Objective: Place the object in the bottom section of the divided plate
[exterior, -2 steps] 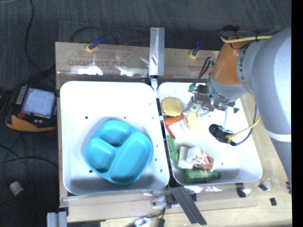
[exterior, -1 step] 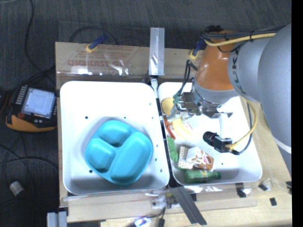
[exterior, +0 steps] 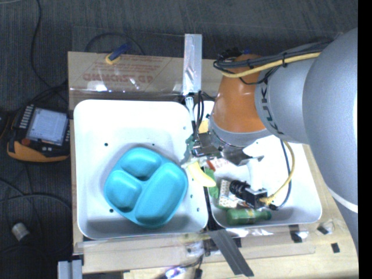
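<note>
A light blue divided plate [exterior: 146,185] lies in the left bin [exterior: 93,132], toward its front, with two small sections on its left and one large section on its right. My gripper [exterior: 197,156] hangs under the orange wrist band, over the wall between the two bins and just past the plate's right rim. A yellow object [exterior: 200,176] lies right below the gripper at the left edge of the right bin [exterior: 302,208]. The view does not show whether the gripper touches it.
A dark green cylinder [exterior: 249,215] lies along the right bin's front wall, with a small green and white item [exterior: 224,195] just behind it. The arm covers most of the right bin. A clear plastic sheet [exterior: 131,74] lies behind the left bin.
</note>
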